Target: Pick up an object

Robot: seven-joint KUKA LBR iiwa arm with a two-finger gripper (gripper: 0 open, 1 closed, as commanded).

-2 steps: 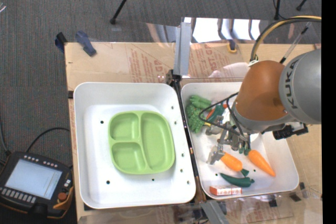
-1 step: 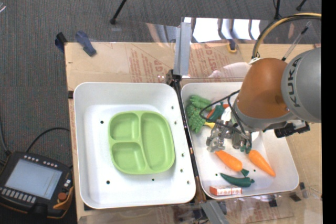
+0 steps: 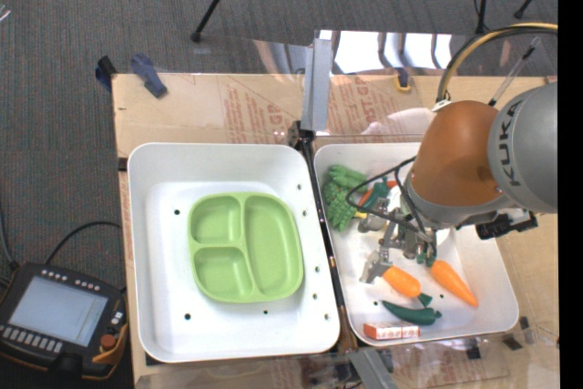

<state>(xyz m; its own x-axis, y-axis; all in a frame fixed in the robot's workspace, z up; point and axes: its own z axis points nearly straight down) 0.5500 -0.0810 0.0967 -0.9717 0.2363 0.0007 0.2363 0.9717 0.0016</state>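
My gripper [image 3: 398, 265] hangs low over the right bin [image 3: 496, 310], under the grey arm with its orange band. It is open, and one finger [image 3: 373, 270] reaches down just left of a small orange carrot [image 3: 402, 281]. That carrot lies on the bin floor right beneath the gripper, with nothing gripped. A second, longer carrot [image 3: 454, 283] lies to its right. A dark green pepper [image 3: 411, 312] lies in front of both carrots. A green leafy vegetable [image 3: 341, 195] rests at the bin's back left.
A small red and white box [image 3: 392, 332] lies at the right bin's front edge. The left bin [image 3: 155, 196] holds a green divided plate [image 3: 245, 247]. A teach pendant [image 3: 59, 312] sits on the floor at the lower left.
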